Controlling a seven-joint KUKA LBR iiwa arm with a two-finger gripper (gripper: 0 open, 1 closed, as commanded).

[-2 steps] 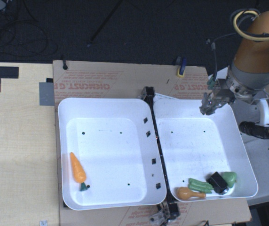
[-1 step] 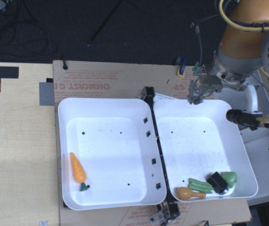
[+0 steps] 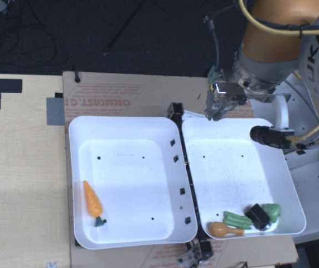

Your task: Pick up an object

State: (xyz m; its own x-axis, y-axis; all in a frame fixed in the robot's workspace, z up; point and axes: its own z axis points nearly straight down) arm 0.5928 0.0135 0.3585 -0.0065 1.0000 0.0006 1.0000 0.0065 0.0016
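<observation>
An orange carrot (image 3: pixel 92 200) with a small green top lies at the front left of the left bin (image 3: pixel 125 130). In the front right corner of the right bin (image 3: pixel 232 149) sit a green pod-like item (image 3: pixel 237 220), a black block (image 3: pixel 258 216), a green piece (image 3: pixel 272 210) and an orange-tan pear-shaped item (image 3: pixel 224 229), packed close together. My gripper (image 3: pixel 217 109) hangs above the back edge of the right bin, near the divider, far from all the objects. Nothing shows between its fingers.
A black clip strip (image 3: pixel 183 169) runs down the divider between the two bins. Brown cardboard (image 3: pixel 126 94) lies beneath the bins. A black cylindrical part (image 3: pixel 271 135) juts over the right bin's back right edge. The arm's orange band (image 3: pixel 279 10) looms at the upper right.
</observation>
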